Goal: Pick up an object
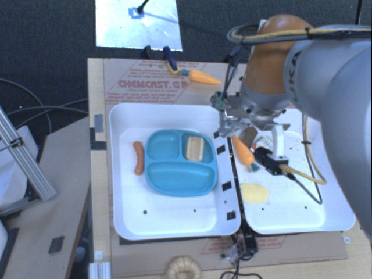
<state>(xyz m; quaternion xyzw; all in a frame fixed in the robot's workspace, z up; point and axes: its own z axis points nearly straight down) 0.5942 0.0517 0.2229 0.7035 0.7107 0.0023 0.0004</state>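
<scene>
An orange carrot (243,150) lies at the left edge of the right bin (302,214), beside the divider. My gripper (237,131) hangs straight over the carrot's upper end, under the grey wrist and orange band. Its tips are too hidden by the wrist to tell whether they touch the carrot. A pale yellow flat piece (254,193) rests lower in the same bin. In the left bin (125,208) sits a blue divided plate (174,176) with a slice of toast (194,149) in its upper right compartment. A brown sausage (138,157) lies to the plate's left.
A second carrot (201,77) lies outside the bins on the cardboard at the back, next to a blue clamp (170,57). A shiny metal sheet (136,16) lies on the floor behind. The arm covers much of the right bin's upper part.
</scene>
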